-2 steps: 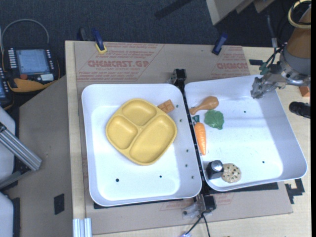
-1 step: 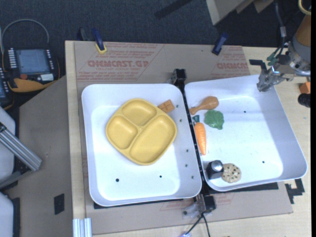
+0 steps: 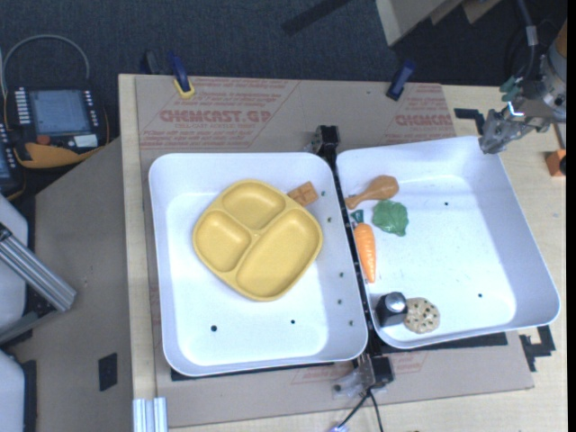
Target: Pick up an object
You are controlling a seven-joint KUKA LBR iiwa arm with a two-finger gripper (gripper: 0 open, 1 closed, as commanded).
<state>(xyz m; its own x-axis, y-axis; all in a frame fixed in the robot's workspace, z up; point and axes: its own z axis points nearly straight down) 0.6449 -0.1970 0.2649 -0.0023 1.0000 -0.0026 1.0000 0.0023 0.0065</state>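
Observation:
In the right bin (image 3: 486, 241), along its left side, lie a tan drumstick (image 3: 373, 190), a green leafy piece (image 3: 391, 217) and an orange carrot (image 3: 364, 251). A black and grey knob (image 3: 391, 307) and a chocolate-chip cookie (image 3: 421, 315) sit by the bin's front left corner. My gripper (image 3: 496, 137) hangs over the far right rim of this bin, well away from all of these. It looks small and blurred there.
The left bin (image 3: 180, 313) holds a yellow divided plate (image 3: 258, 238) with a small brown block (image 3: 303, 193) at its far right edge. Clamps stand at the bench's far edge. A pendant device (image 3: 56, 120) lies off the bench at the left.

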